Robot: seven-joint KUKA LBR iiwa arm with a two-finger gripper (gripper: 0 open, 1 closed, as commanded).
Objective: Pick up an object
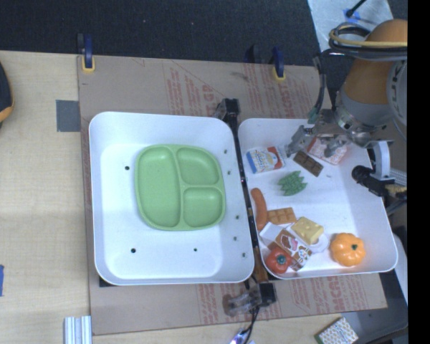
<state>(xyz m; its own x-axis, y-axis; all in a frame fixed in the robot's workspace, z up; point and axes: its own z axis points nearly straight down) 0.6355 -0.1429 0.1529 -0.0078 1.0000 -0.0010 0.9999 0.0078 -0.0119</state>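
Item 1. Arm [369,77]: grey with an orange band, reaching in from the right and hanging over the far corner of the right bin [365,206]. Its jaws [322,140] sit low above a pale packet [328,152] and beside a brown bar [308,165]. Whether they are spread or pressed together cannot be told, as the metal parts blur into the packet beneath. Nothing is seen pinched between them.

Item 2. Right bin, contents, all candidates for the pick:
- carton [264,159], blue and white, near the far left wall
- green sprig [292,183], mid-bin
- sausage [259,206], lying along the left wall
- cracker [281,216], touching the sausage
- yellow block [307,230]
- tomato [279,261], on a printed wrapper at the near edge
- pumpkin [347,249], orange, near the front right corner

The pieces lie loosely scattered, most apart from one another (likely so that a single item can be taken without disturbing the rest). The packet and bar are nearest the jaws, so one of these is judged the likely target.

Item 3. Left bin [115,213]: holds a green plate [179,186] with three compartments, set centrally, probably as a drop-off.

Item 4. Surface: both bins rest on a cardboard sheet [165,84], clamped at the far edge by blue clips [87,52], over pale wood. Dark floor lies beyond.
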